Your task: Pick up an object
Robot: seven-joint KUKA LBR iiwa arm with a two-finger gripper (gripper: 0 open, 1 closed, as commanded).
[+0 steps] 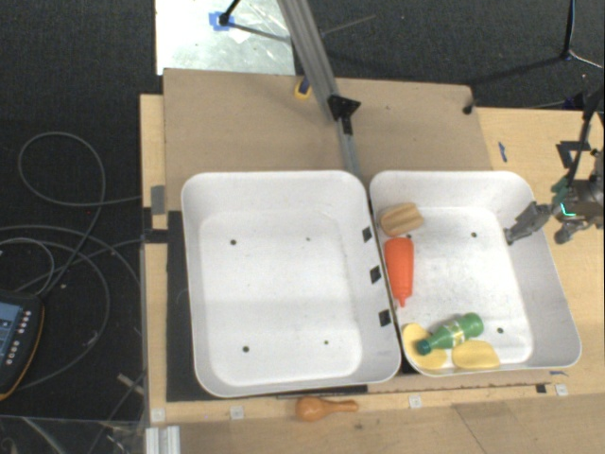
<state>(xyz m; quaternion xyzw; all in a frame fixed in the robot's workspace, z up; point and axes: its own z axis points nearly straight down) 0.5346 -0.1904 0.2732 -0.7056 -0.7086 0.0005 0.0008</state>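
The right bin (pixel 544 282) holds several toys along its left and front sides. A tan bread-like piece (pixel 401 218) lies at the upper left, with an orange carrot (pixel 400 268) just below it. A green bottle (pixel 451 333) rests at the front between a yellow piece (pixel 414 340) and a yellow lemon-like piece (pixel 475 355). My gripper (pixel 545 226) hovers over the bin's right rim, well to the right of the toys. It is open, with nothing between its dark fingers (pixel 523 223).
The left bin (pixel 274 282) sits beside the right one. A tan pear-like toy (pixel 326 407) lies on the bench in front of the bins. A grey slanted pole (pixel 312 55) crosses behind the bins. Cables and a pendant (pixel 14 334) lie on the floor at left.
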